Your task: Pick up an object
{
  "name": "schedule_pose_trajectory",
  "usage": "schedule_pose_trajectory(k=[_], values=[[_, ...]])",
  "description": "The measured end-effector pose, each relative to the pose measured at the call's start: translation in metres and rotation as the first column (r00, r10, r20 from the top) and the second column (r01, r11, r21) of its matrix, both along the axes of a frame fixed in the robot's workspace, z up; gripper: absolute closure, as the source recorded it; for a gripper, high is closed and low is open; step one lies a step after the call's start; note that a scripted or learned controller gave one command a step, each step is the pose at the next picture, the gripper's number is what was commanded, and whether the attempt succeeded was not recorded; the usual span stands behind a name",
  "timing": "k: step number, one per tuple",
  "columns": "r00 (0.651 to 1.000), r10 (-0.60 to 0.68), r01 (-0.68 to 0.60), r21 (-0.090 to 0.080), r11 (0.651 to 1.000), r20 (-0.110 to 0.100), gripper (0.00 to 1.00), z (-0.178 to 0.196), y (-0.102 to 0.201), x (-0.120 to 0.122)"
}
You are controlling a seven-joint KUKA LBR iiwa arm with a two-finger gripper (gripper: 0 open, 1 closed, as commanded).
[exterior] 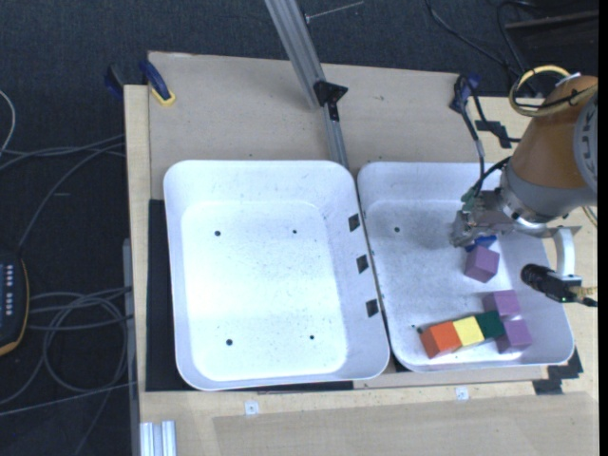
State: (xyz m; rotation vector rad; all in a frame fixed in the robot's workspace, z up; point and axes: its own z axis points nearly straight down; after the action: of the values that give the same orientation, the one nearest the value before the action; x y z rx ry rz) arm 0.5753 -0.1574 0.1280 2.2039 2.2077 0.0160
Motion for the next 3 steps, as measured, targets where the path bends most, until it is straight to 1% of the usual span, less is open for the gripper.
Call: schedule_pose_trajectory(k=[1,2,3], values=[[1.0,-0.002,0.002,0.006,1.0,-0.016,1.0,0.055,-0.009,-0.004],[1.0,0.0,0.0,0.006,1.0,-0.015,1.0,0.109,-0.009,-0.002],[1.0,-0.001,0.001,0.009,1.0,-0.026,1.0,0.083,-0.009,-0.002]])
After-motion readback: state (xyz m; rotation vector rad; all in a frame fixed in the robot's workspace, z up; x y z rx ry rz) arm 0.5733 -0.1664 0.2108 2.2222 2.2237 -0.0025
